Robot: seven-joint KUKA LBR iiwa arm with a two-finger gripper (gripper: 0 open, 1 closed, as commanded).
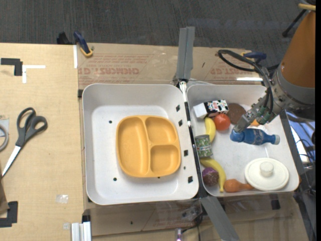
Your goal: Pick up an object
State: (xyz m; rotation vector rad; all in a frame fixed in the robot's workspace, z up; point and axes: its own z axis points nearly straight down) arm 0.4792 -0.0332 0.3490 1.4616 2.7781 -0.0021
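The blue bottle (254,137) lies on its side in the right bin (235,90), near the tomato (221,120) and the white lid (266,173). The pincer (244,125) hangs at the bottle's left end; I cannot tell its state. A yellow tray (148,146) lies in the left bin (95,134).

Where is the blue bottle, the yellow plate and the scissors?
blue bottle (255,137): camera view, middle of its body.
yellow plate (148,145): camera view, the divider between its compartments.
scissors (26,125): camera view, on the black handles.

Wooden bench (40,185), dark floor (125,9).
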